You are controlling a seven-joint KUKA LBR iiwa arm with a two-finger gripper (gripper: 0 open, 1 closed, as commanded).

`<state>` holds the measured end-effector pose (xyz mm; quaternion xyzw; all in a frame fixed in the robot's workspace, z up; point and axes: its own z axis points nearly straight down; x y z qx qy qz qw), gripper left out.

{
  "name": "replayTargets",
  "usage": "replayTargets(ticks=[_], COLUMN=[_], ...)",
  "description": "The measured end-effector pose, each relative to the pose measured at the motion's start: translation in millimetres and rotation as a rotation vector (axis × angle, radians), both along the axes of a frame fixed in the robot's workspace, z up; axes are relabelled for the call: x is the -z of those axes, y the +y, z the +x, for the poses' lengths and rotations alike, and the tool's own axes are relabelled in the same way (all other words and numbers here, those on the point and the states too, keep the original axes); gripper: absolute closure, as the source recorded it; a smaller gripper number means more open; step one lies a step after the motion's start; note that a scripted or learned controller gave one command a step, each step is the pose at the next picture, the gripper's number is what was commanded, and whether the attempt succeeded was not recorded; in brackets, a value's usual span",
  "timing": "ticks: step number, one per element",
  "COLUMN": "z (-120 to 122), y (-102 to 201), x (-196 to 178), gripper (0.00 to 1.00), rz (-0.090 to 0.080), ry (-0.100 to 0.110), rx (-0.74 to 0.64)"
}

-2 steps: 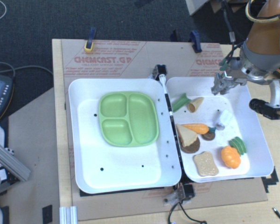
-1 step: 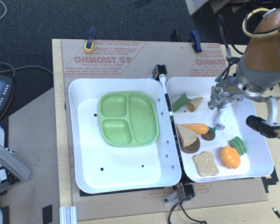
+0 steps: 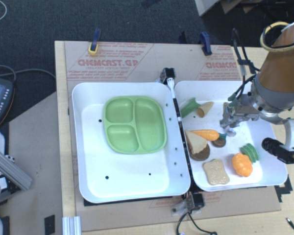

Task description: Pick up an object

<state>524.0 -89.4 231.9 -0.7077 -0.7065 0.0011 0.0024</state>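
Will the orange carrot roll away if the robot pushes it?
Probably a little. The carrot looks round and tapered, so it would likely roll in a curve rather than straight. It lies against the sandwich wedge, which may stop it on that side. It looks like smooth plastic, so the gripper could slip on it.

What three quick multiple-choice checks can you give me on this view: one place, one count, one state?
1. Where does the green plate lie?
A. left bin
B. right bin
C. on the cardboard

2. How many compartments has it?
A. two
B. three
C. five

3. Where is the gripper?
A. over the left bin
B. outside both bins
C. over the right bin, beside the carrot

Key: 1 A, the plate sits on the left bin's floor. 2 B, two ridges make three wells. 3 C, the gripper hangs in the right bin just right of the carrot.
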Motion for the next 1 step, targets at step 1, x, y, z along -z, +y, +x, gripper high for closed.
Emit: replayTargets(ticks=[1], z=[-45.2], y=[9.7], x=[14.9], gripper=[1.00], rz=[0.001], ry=[0.002], rx=[0.000])
